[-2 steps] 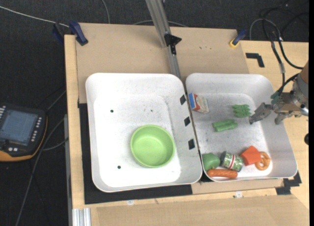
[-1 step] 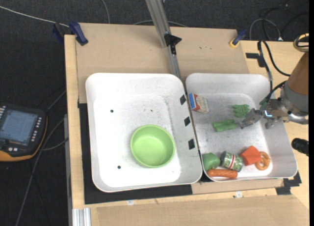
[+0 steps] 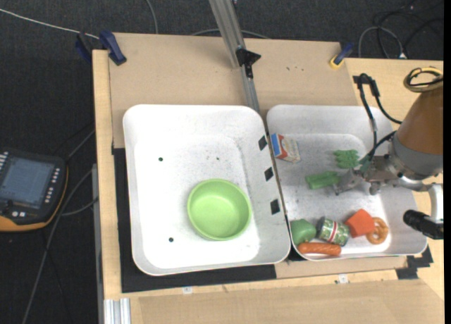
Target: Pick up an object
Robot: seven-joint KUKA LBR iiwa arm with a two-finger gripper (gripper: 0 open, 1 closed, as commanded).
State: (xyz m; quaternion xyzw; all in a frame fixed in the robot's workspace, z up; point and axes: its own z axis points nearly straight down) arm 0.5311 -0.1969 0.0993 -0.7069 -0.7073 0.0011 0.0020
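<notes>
The nearest candidate is the green toy [image 3: 323,180] lying flat in the middle of the right bin [image 3: 310,115], with a second green piece [image 3: 346,158] just above and to its right. My claw [image 3: 356,182] sits low in that bin, right beside the toy's right end, but whether it is spread or closed I cannot tell from this slanted view, and nothing is visibly between its tips. I judge this as the approach step. To do it well, I'd centre over the toy's narrow body and descend straight, keeping off the second green piece. Nearer the front wall lie a green lump [image 3: 302,231], a small can [image 3: 332,231], an orange piece [image 3: 366,225] and a carrot-like thing [image 3: 320,248], crowded and touching; I'd avoid those. A small carton [image 3: 286,148] sits apart. The left bin [image 3: 141,125] holds a green bowl [image 3: 219,208], all on the desk [image 3: 176,62].
</notes>
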